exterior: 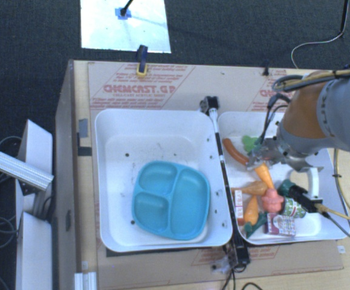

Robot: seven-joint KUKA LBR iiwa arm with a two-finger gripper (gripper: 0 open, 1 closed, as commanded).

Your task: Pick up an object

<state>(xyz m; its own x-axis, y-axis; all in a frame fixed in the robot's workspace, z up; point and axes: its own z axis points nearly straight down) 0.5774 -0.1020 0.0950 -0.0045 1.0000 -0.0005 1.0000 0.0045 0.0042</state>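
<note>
The right bin [327, 237] holds a heap of toy food. A red-orange sausage [235, 151] lies at its upper left, with a green piece [250, 142] beside it. Below them are an orange carrot [263, 174], a flatter orange piece [251, 188], a pink toy [272, 201] and a green bottle [295, 206]. My gripper [260, 154] hangs low over the bin's upper middle, between the sausage and the carrot. The wrist hides its tip, so I see nothing held.
The left bin [120, 132] holds a blue divided plate [171, 199]. A second carrot with a green top [251, 211] and a red-and-white packet [281, 225] lie near the right bin's front wall. The grey arm [326, 116] covers the bin's right side.
</note>
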